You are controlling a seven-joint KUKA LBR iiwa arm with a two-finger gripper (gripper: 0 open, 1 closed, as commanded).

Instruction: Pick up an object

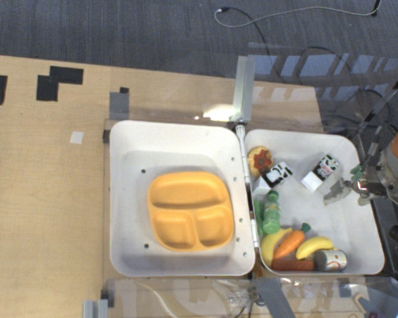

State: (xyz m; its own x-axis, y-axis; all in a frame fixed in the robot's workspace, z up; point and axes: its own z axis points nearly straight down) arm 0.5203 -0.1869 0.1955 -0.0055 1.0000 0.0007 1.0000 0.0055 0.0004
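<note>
**Claw hovering at the right bin's right edge, nothing in its grip**

The claw (344, 192) is hanging over the right bin (354, 224), near that bin's right wall, and its fingers are standing apart with nothing between them. The nearest candidate is the small black-and-white carton (320, 172), lying just beside the claw toward the bin's far side. A second spotted carton (278, 173) is sitting nearer the bin's left wall, next to a round pizza-like toy (259, 159).

Along the bin's near edge a cluster is crowding together: a green bottle (270, 211), a carrot (289, 243), a banana (313, 246) and a small can (333, 260), all touching or overlapping.

For a clean pick, the carton by the claw looks the best choice, since it is lying apart from the rest. The fingers should be straddling its narrow sides, coming straight down before closing. The pile would likely be slipping or jamming.

The left bin (129, 185) is carrying an orange divided tray (187, 209).
</note>
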